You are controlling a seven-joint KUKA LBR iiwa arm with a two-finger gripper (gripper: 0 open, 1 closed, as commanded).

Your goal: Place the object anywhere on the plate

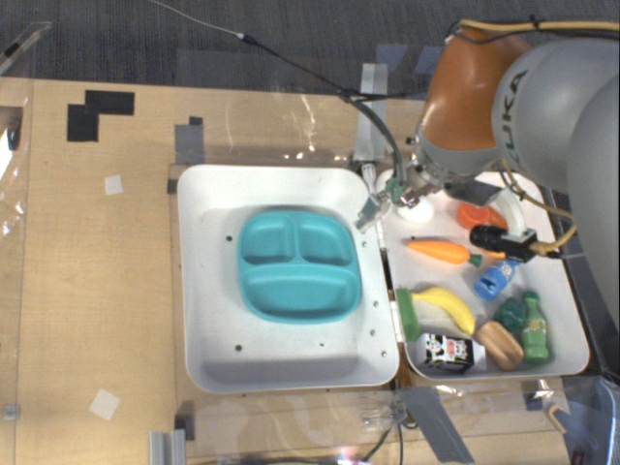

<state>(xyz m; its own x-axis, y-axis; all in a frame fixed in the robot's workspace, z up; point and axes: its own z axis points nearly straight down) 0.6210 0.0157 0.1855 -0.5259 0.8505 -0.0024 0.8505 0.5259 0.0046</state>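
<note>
A bulky grey arm (567, 105) with an orange band (463, 90), black lettering and trailing cables.

2 bins side by side on the bench (87, 298). Left bin (208, 356): a 3-compartment plate (295, 264) at its centre. Right bin (572, 342): carrot (438, 251) behind banana (448, 307); carton (448, 352) at the front, bottle (534, 329) to its right.

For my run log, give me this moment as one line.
arm: over right bin | hand: above the strip between bins | plate: teal, left bin, nothing on it | carrot, banana: in right bin
</note>
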